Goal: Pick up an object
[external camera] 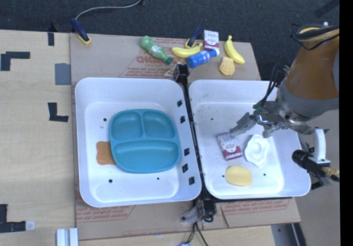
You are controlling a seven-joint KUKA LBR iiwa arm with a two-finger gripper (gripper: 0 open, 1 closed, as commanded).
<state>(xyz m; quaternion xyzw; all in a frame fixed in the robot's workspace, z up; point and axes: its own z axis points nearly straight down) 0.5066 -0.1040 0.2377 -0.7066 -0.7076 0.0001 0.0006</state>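
In the left bin a blue divided plate lies near the middle, and an orange flat piece pokes out from under the plate's left edge. On the counter behind the bins, along their far rims, lie a green bottle, a yellow banana, a blue bottle, a small red-and-white carton, a yellow ridged piece and a second banana. In the right bin a small red-and-white box lies near the middle, a yellow rounded object sits toward the near rim, and a white object lies just right of the box. The claw hangs just above the box and the white object, its fingers spread apart with nothing between them.
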